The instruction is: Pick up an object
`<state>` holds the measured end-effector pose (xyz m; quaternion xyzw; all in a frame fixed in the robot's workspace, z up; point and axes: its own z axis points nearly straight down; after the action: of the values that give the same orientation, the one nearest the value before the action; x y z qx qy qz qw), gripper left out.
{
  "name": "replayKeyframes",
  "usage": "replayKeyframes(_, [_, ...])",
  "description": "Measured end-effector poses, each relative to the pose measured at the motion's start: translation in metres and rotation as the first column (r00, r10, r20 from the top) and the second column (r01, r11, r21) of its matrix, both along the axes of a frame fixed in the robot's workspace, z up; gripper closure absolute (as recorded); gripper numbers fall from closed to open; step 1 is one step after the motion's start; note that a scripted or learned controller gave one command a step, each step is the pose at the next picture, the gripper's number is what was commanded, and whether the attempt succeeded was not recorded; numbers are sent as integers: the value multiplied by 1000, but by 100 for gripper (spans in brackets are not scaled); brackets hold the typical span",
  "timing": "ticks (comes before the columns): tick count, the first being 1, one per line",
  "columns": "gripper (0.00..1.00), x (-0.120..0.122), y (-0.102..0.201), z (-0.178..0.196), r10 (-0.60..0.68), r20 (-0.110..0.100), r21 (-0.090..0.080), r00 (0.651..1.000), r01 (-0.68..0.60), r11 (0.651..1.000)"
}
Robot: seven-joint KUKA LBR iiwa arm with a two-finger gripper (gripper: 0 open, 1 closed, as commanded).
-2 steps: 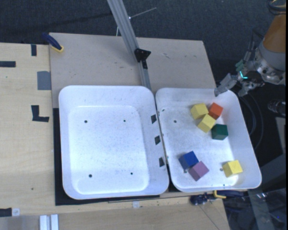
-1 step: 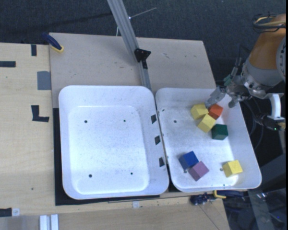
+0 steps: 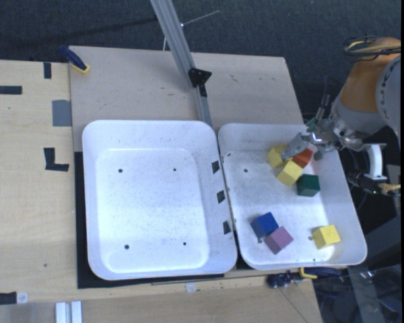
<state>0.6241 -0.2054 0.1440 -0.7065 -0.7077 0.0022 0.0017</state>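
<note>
The gripper (image 3: 303, 148) is low in the right bin (image 3: 246, 247), upper right of frame, at the orange block (image 3: 302, 158). This looks like the grasping step, though I cannot tell how the jaws stand; next comes a firm close, then lifting.

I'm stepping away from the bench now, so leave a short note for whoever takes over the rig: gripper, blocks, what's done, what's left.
Gripper: low over the far part of the right bin, right at the cluster of blocks. Whether it is open or shut on anything cannot be told from this view.
Blocks, all in the right bin: orange block directly at the gripper, yellow block and another yellow block beside it, green block just nearer. Blue block and purple block touch near the front; a third yellow block sits front right.
Done: arm has reached the cluster.
Left: confirm a grasp, then lift.
</note>
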Motion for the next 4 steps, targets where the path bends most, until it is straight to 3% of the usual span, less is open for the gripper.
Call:
replayKeyframes(1, [0,5,0,-19,2,20,-3,1000,-2,1000])
replayKeyframes(2, [100,3,0,-12,2,10,-1,1000,-2,1000])
replayKeyframes(4, [100,7,11,82,0,10,0,1000,0,1000])
